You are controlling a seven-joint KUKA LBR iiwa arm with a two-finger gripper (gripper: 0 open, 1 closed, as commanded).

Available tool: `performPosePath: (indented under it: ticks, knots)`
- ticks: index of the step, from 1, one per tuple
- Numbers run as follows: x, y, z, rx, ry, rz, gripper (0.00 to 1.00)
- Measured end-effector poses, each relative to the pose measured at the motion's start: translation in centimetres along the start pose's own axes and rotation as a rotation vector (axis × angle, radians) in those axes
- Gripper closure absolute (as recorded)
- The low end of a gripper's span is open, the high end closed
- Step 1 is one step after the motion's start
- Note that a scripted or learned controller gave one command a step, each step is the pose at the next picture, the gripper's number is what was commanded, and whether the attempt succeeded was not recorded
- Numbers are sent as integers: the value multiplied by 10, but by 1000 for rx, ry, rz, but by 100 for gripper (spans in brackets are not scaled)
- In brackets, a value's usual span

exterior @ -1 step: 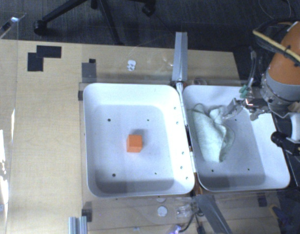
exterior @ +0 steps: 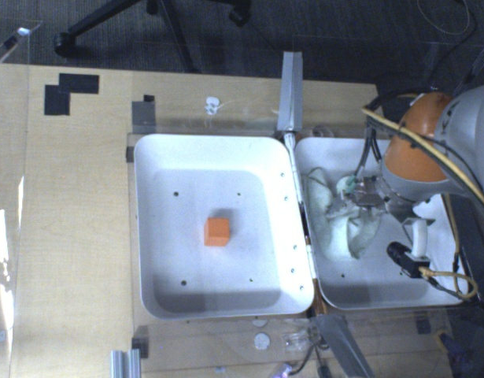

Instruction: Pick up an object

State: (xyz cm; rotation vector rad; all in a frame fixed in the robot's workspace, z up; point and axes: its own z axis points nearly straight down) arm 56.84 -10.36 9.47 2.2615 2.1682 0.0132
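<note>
One small orange foam-like cube (exterior: 217, 231) | centre-left of frame, in left shallow white plastic bin (exterior: 159, 290) | likely light, slightly soft; grip opposite flat sides | pincer (exterior: 348, 203) over right bin (exterior: 367, 296), state cannot be told

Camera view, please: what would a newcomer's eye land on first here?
Probably the small orange cube, alone near the middle of the left white bin. Next, the grey arm with its orange band reaching in from the right, its tool low over the right bin, beside some pale, crumpled-looking object that is hard to identify.
</note>
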Motion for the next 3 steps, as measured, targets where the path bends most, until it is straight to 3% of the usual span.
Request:
performPosePath:
  ticks: [1, 2, 3]
  knots:
    - [2, 2, -11, -3, 2, -1, 100]
    - [16, 60, -8, 9, -1, 32, 100]
    - [47, 80, -100, 9, -2, 173, 100]
